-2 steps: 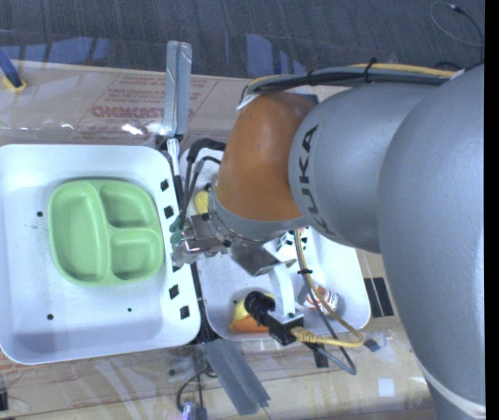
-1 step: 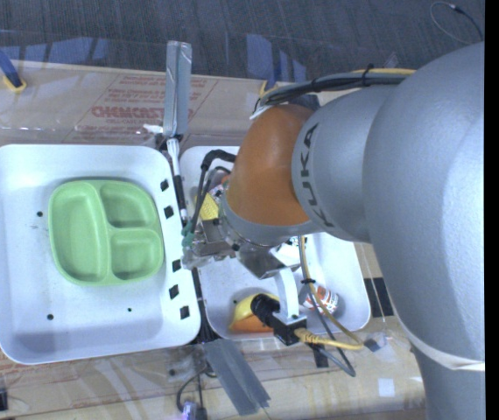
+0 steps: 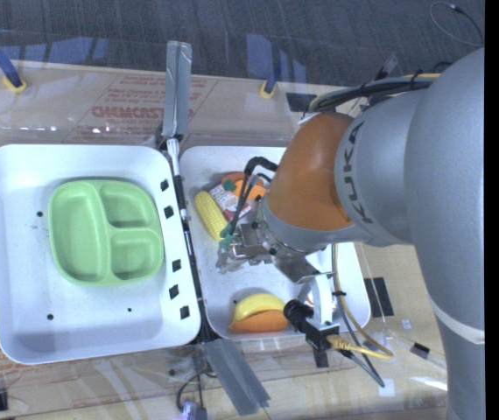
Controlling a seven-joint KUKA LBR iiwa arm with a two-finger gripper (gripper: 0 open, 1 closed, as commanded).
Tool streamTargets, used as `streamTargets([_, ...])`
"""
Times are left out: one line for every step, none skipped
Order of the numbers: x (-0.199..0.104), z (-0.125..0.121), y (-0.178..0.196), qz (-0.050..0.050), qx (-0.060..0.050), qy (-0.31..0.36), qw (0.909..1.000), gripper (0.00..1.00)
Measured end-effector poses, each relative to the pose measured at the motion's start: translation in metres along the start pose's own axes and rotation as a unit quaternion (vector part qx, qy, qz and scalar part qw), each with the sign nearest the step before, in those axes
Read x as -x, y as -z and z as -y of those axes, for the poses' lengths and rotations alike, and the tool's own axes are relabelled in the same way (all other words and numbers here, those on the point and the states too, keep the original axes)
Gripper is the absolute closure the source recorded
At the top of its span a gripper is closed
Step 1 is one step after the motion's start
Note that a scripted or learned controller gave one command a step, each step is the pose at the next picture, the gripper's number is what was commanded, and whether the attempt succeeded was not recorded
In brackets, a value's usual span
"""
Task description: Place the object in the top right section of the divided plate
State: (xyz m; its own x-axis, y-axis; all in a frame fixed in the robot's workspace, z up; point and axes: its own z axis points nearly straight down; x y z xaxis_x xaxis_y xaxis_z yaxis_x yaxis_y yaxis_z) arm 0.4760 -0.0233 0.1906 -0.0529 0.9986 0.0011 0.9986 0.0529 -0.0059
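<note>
A light green plastic divided plate with three sections lies flat in the left white bin; its large section faces nine o'clock, two smaller ones three o'clock.

even bright light, glare on the clear sheet, arm slightly blurred.

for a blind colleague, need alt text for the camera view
A grey and orange robot arm reaches down into the right white bin among toy foods, including a corn cob and a banana. A green divided plate sits in the left bin.
</note>
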Motion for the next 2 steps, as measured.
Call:
streamTargets([-0.07, -0.004, 0.035, 0.001, 0.002, 0.049, 0.9988, 1.0])
streamTargets([-0.07, -0.003, 0.013, 0.0, -0.001, -0.003, 1.0, 1.0])
